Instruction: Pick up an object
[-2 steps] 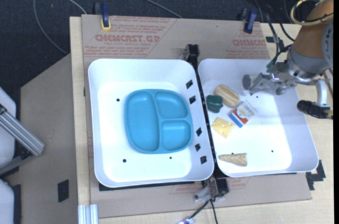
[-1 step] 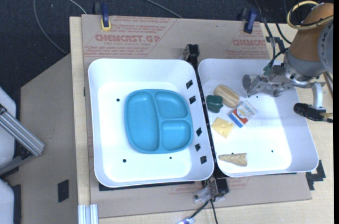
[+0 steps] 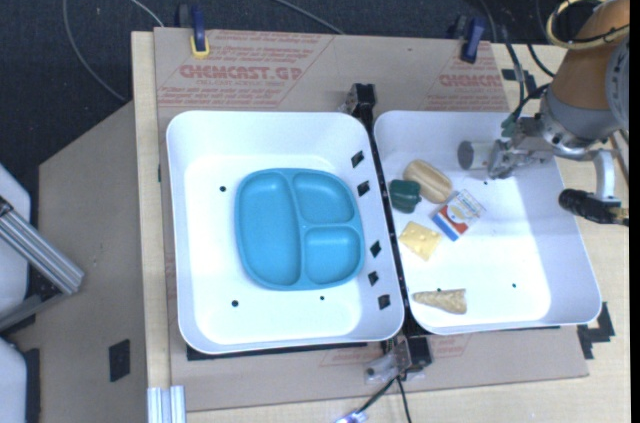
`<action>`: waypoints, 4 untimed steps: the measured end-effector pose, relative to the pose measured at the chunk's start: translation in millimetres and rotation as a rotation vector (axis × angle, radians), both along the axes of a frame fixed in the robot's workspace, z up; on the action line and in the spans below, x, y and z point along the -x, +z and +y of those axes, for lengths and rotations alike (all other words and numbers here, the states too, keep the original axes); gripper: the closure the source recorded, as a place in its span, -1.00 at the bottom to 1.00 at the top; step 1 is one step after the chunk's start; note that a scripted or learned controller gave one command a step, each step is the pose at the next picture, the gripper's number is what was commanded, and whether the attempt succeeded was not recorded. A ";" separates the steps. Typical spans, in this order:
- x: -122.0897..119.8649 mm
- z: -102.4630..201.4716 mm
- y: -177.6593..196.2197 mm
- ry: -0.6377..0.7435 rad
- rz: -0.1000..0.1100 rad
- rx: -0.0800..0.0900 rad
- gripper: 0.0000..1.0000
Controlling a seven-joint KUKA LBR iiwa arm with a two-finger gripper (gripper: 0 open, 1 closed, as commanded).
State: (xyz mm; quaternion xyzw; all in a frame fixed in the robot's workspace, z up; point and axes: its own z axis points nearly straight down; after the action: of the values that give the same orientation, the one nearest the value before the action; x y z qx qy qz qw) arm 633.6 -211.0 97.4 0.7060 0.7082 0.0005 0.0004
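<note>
Near edge of counter (image 3: 120,211), right bin (image 3: 560,281): tan wedge-shaped item (image 3: 441,301) lies flat close to bin's near wall, left of centre. Further in: yellow block (image 3: 420,240) near bin's left wall; just beyond it, small clear packet w/ red & blue print (image 3: 457,214), approx. touching the block's far-right corner. Dark green round item (image 3: 404,196) sits against left wall; beige bread-roll-shaped item (image 3: 428,179) just beside it, to its far right.

Left bin (image 3: 200,161): blue divided plate (image 3: 299,228), three compartments, centred on bin floor, flat.

My end effector (image 3: 497,160) is over far part of right bin, near its far-right corner, well apart from roll & packet. Nothing seen between fingers. Cannot tell if they are apart or together; too small & blurred.

Far edge of counter: blue clamp (image 3: 200,36) at far-left corner, second clamp (image 3: 471,39) toward far right.
</note>
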 end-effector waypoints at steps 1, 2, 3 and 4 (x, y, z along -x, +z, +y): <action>-7.4 7.6 50.1 -0.001 -0.006 0.002 1.00; -7.5 3.1 95.7 -0.002 -0.005 0.002 1.00; -8.9 2.8 141.3 -0.002 -0.006 0.002 1.00; -4.8 48.3 142.3 0.002 0.002 -0.002 1.00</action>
State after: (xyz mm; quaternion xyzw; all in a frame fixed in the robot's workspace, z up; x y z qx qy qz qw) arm 638.4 -162.8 239.7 0.7055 0.7088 0.0004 -0.0010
